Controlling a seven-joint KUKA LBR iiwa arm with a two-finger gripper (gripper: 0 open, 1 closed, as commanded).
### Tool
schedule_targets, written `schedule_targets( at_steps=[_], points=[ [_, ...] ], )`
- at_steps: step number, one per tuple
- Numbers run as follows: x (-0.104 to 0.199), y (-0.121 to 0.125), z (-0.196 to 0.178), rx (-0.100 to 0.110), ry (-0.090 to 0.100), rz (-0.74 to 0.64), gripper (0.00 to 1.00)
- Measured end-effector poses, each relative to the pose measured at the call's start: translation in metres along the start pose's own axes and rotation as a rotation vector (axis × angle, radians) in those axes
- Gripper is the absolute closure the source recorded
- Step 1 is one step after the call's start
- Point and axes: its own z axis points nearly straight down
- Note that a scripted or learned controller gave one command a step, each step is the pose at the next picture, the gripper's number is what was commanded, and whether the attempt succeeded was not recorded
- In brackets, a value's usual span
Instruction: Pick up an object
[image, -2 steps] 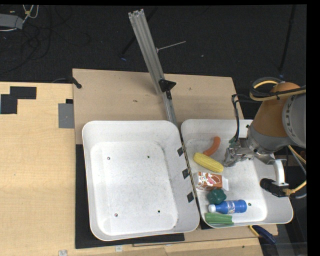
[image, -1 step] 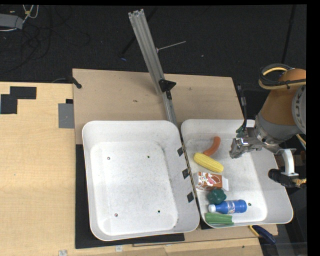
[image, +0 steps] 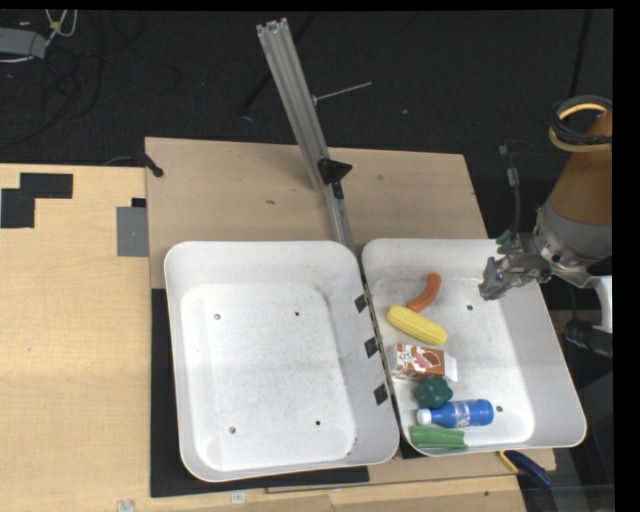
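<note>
Right bin (image: 520, 370), along its left edge, 6 objects: orange sausage (image: 426, 292) slanted at top; yellow corn cob (image: 417, 323) below it; red-white packet (image: 419, 361); dark green lump (image: 434, 390); blue bottle (image: 458, 413) on its side; green piece (image: 438, 438) at the front edge.

Contents: two white bins (image: 265, 262), one sausage (image: 425, 292), corn cob (image: 416, 323), snack packet (image: 420, 361), blue bottle (image: 458, 413).
</note>
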Motion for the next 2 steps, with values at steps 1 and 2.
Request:
schedule_targets(
  at_steps=[1, 2],
  points=[
    [-0.001, 0.0, -0.026, 0.003, 0.001, -0.001, 1.0],
    [0.046, -0.001, -0.033, 0.007, 0.004, -0.005, 1.0]
  ],
)
